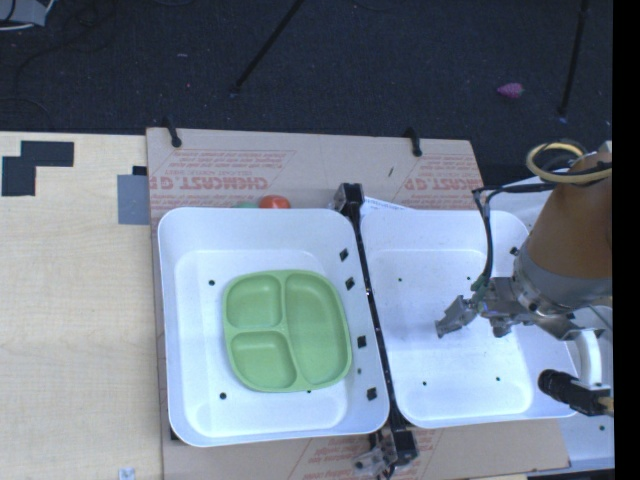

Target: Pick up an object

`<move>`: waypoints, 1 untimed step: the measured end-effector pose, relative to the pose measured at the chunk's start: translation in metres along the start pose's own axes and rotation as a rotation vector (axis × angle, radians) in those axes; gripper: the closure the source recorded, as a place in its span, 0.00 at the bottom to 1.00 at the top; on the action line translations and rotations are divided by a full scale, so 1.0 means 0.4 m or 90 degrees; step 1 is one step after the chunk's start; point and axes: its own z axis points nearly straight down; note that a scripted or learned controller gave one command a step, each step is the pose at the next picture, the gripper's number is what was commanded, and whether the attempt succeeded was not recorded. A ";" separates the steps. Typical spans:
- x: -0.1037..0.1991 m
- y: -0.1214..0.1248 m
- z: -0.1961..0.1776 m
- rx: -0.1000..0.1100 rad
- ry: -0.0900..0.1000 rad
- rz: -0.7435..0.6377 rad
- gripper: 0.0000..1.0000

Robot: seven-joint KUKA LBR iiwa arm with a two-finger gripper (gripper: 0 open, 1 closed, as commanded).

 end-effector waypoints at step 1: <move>0.000 0.007 -0.016 -0.008 -0.001 -0.001 0.00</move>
